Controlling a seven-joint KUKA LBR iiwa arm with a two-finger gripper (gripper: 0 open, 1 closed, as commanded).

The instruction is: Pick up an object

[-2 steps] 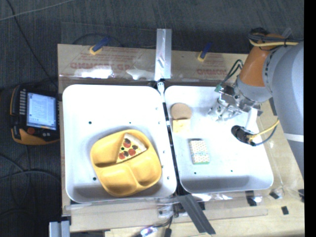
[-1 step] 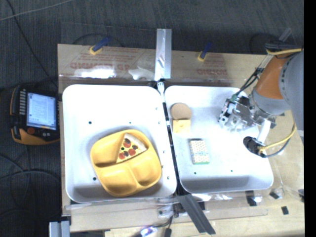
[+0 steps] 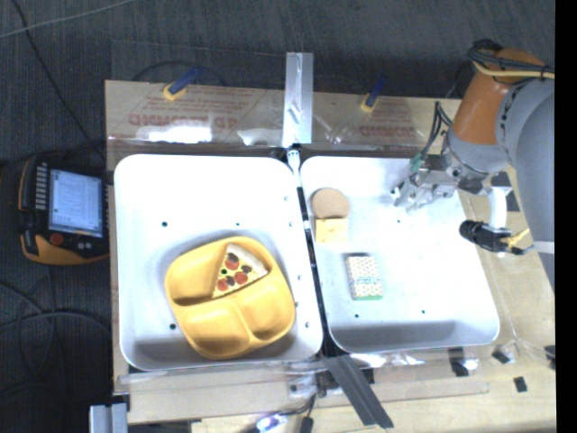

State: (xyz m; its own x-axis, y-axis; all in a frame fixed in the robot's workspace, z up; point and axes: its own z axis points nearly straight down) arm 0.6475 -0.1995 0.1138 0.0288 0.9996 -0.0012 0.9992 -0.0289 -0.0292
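In the right bin lie three small objects near its left wall: a round brown cookie-like piece, a pale yellow square block just below it, and a green-and-white patterned packet further toward the front. My gripper hangs over the bin's far right part, well right of these objects, with nothing seen between its fingers. The left bin holds a yellow divided plate with a pizza slice on it.
A metal post stands behind the divide between the bins. A handheld pendant with a screen lies left of the bench. The arm's orange band and grey body occupy the right side.
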